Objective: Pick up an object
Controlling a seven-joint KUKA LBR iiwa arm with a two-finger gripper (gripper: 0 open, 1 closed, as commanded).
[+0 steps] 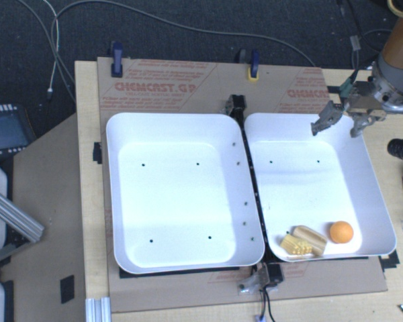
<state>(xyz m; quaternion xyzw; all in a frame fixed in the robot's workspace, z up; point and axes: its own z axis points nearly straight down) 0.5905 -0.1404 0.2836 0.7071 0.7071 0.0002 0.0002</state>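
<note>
A yellow corn-like piece (296, 246) is lying at the near edge of the right bin (363, 180), the item sitting closest to the camera. A tan oblong piece (310, 237) is resting against its far side, the two touching. Just to their right, apart from both, an orange ball (341, 232) is sitting near the bin's near right corner. All three are crowding the near end of that bin.

The gripper (341, 123) is hanging over the far right corner of the same bin, at the opposite end from the three objects and well apart from them. Its two fingers (324, 121) are spreading apart, wide open, with nothing between them. The grey arm with its orange band (397, 42) is reaching in from the right edge.

The left bin (121, 180) is lying alongside, touching the right bin along the middle seam. Both bins are resting on a brown board (161, 82) printed with red lettering, held at its far edge by two blue clamps (116, 58).
</note>
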